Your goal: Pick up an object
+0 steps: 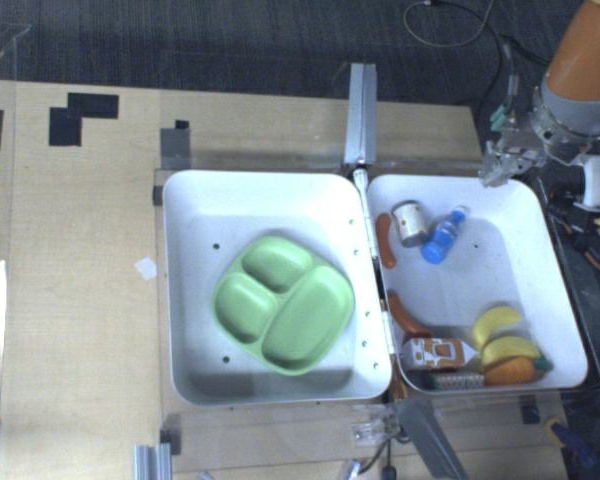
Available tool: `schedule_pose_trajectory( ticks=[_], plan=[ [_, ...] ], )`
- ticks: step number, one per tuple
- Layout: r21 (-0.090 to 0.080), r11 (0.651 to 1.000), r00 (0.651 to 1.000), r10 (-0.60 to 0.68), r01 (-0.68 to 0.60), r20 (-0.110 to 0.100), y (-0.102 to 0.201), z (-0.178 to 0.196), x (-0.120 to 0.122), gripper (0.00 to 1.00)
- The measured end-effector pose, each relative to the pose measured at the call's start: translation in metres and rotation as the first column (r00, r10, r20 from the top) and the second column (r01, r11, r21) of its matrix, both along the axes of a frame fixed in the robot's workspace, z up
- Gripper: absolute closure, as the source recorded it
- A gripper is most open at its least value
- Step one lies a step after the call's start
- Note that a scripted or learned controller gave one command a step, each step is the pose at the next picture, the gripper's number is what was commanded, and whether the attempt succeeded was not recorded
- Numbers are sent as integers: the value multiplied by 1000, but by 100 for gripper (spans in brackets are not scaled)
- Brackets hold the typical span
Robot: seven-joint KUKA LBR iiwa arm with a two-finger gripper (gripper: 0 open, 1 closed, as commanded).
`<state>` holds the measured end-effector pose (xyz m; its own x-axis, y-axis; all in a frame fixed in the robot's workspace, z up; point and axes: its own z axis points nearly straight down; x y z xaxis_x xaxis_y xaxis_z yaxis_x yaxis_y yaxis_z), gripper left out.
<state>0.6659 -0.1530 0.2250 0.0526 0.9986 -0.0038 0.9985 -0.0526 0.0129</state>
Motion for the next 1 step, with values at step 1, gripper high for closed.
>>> schedule_pose_trajectory(
  ticks=[1],
  plan=[
    [3, 998, 998, -60, 60, -4, 8, 105, 4, 100]
  ],
)
